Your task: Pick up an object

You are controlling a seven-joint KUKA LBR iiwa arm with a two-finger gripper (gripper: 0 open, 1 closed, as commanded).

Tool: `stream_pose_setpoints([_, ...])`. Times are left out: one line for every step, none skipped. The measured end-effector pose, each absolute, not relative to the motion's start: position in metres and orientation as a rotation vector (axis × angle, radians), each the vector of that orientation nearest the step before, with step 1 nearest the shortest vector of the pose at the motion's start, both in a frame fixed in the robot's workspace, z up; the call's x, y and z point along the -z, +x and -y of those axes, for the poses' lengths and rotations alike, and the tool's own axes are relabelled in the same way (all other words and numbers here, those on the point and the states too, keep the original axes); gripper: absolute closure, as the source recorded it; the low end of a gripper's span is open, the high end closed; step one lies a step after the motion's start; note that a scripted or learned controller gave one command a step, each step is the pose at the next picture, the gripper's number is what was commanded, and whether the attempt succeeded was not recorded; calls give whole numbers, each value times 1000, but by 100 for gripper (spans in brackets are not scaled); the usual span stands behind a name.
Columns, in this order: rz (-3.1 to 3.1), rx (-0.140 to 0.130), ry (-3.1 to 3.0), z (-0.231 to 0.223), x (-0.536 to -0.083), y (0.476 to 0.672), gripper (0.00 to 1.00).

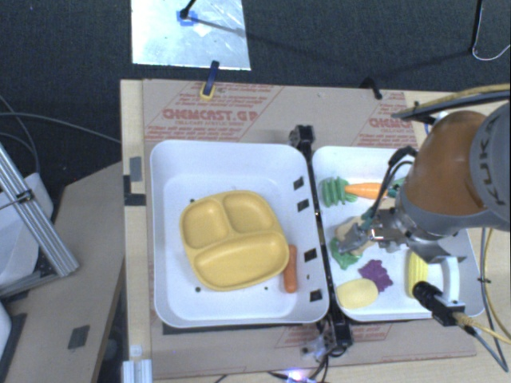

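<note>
Arm point(459, 174): it reaches in over the right bin point(383, 156) and hides much of that bin's far side, so anything under it cannot be judged.
Left bin point(239, 154): well to the gripper's left, holding a yellow divided plate point(234, 239) and a small sausage point(291, 268) at the plate's edge.
Gripper point(351, 242): low in the right bin over a green item point(345, 254); whether it is open, closed or gripping cannot be told.
Likely target: the green item, directly beneath the gripper.
Neighbours: carrot point(359, 190) just beyond, purple piece point(374, 274) and pale yellow lump point(357, 294) just nearer, corn cob point(417, 271) to the right.
Risk: crowding may cause a glancing grip, a slip, or a nudge to the purple piece.
</note>
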State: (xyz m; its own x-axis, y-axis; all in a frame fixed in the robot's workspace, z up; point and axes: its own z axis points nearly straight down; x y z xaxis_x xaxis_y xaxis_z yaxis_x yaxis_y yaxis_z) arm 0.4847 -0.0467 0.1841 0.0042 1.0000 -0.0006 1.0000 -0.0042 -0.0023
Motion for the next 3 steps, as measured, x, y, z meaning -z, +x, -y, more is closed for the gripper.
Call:
stream_pose_setpoints([2223,2,-2221,44,-184,487,0])
stream_pose_setpoints([2223,2,-2221,44,-184,487,0])
stream_pose_setpoints([2229,3,-2214,10,-184,492,0])
